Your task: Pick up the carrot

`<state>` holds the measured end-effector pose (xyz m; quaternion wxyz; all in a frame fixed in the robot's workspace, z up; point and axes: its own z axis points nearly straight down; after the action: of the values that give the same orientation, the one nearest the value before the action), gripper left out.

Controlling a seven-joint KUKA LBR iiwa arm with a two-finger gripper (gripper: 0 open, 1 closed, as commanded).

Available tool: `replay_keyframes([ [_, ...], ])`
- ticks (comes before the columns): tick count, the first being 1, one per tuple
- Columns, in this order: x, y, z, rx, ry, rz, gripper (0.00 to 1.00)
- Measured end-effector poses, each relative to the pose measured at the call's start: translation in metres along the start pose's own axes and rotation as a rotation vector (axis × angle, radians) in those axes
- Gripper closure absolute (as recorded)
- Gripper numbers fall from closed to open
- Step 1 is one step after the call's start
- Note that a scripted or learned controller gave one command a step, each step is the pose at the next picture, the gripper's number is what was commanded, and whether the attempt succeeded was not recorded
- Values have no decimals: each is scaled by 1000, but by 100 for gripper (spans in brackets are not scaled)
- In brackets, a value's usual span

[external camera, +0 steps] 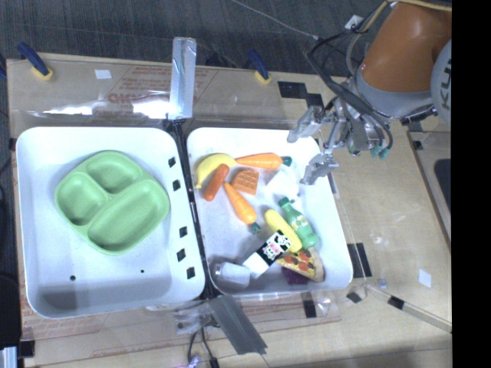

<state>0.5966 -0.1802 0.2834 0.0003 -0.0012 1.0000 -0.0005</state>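
An orange carrot (259,160) with a green tip lies across the top of the right bin (335,205). A second, smaller carrot (240,203) lies slantwise near the bin's middle. My gripper (311,149) hangs over the bin's upper right corner, just right of the first carrot's green tip. It is open, with nothing between its fingers (302,129).
A banana (211,163), a reddish sausage-like piece (215,182) and a waffle (245,181) crowd the carrots. A green bottle (298,221), a cow-print carton (270,249) and a pizza slice (301,264) lie lower down. A green divided plate (113,199) sits in the left bin.
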Motion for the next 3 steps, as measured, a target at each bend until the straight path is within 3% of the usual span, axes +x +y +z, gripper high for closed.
replay_keyframes([
  [1, 17, 34, 193, -3, 2, -216, 0],
  [2, 76, 81, 191, -1, -3, -192, 0],
  [3, 74, 83, 181, -1, -4, -200, 100],
])
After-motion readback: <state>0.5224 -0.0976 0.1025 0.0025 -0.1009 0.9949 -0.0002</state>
